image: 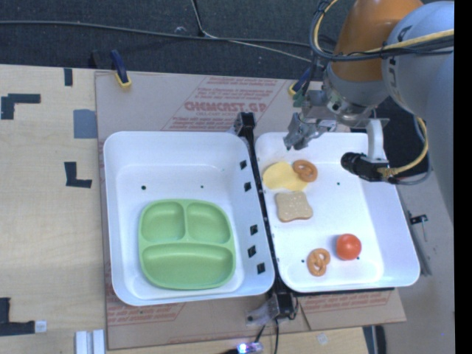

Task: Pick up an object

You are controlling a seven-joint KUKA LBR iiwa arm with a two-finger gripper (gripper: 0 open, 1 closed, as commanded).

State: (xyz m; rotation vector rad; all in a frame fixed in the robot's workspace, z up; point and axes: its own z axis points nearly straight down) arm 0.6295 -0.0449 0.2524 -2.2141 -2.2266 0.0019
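Table (pixel 44 198): pale wood with a cardboard sheet (pixel 214 105) laid over it; two white bins sit side by side on the cardboard.

Left bin (pixel 122 198): one green divided plate (pixel 186 243), lying toward the near edge.

Right bin (pixel 383 220): five food items.
- Yellow slice (pixel 279 175), near the far left corner.
- Pretzel (pixel 304 170), touching the yellow slice on its right.
- Piece of toast (pixel 293 206), just beside the yellow slice on its near side.
- Second pretzel (pixel 318 261), near the near edge.
- Tomato (pixel 348 246), just beside the second pretzel.

Arm: grey with an orange band, reaching in over the far edge of the right bin.

Hand (pixel 298 140): hangs above the far left corner of the right bin, close over the yellow slice and pretzel. Nothing can be seen between its fingers; whether they are spread or closed cannot be told.

Task status: judged not yet done. All items lie on the bin floor, none lifted. Descent, closing and lifting remain. The yellow slice and first pretzel look the likeliest targets.

Hard to make out: the fingertips blur into dark metal; the height of the hand over the bin floor is unclear; the upper arm is cut off at the right.
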